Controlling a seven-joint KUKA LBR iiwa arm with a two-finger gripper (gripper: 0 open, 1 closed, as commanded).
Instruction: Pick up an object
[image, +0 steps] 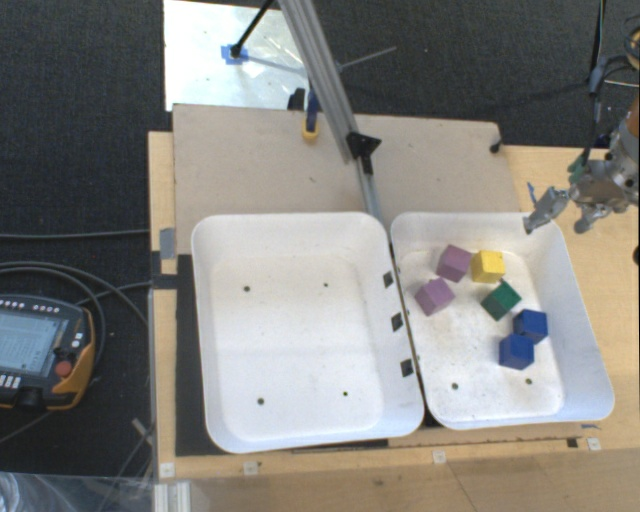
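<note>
My pincer (562, 210) hangs at the far right corner of the right bin (580, 300), above its rim, with the two fingers spread wide and nothing between them. Nothing is picked yet, so the job in hand is choosing a block and getting over it.

All six blocks lie in the right bin. The yellow block (488, 265) is nearest me, but it sits touching one purple block (454, 262), so a finger coming down between them could jam. The green block (501, 299) stands a little apart from its neighbours and looks like my cleanest target; I would turn the fingers so they straddle its free sides. The two blue blocks (522, 338) touch each other, and the second purple block (434, 296) lies farthest from me, near the divide with the left bin (290, 330).

My wrist sits high and off to the right, fingers pointing inward toward the bin, so I must travel left and forward, then drop straight down.
</note>
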